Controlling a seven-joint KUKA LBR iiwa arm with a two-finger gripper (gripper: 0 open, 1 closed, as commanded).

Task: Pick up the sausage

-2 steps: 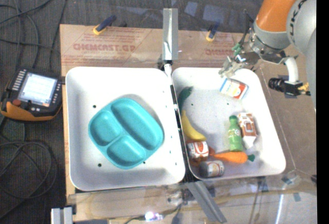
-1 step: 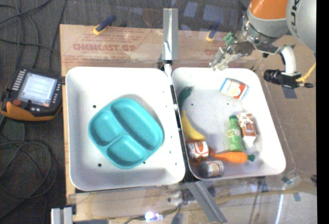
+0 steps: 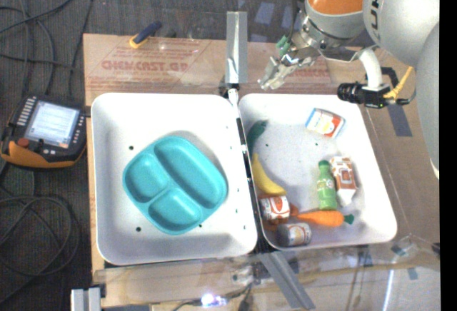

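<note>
A short brownish cylinder [image 3: 293, 234], which I take for the sausage, lies at the front edge of the right bin [image 3: 376, 160], beside an orange carrot [image 3: 321, 217] and a red-and-white can [image 3: 275, 207]. My gripper [image 3: 273, 78] hangs over the bench just behind the right bin's back left corner, far from the sausage. Its fingers stand open, with nothing between them.
The right bin also holds a banana [image 3: 263, 175], a dark green vegetable [image 3: 255, 133], a green bottle [image 3: 326, 185], a red-and-white sachet [image 3: 345, 177] and a small carton [image 3: 325, 122]. A teal divided plate [image 3: 175, 182] lies in the left bin [image 3: 107, 160].
</note>
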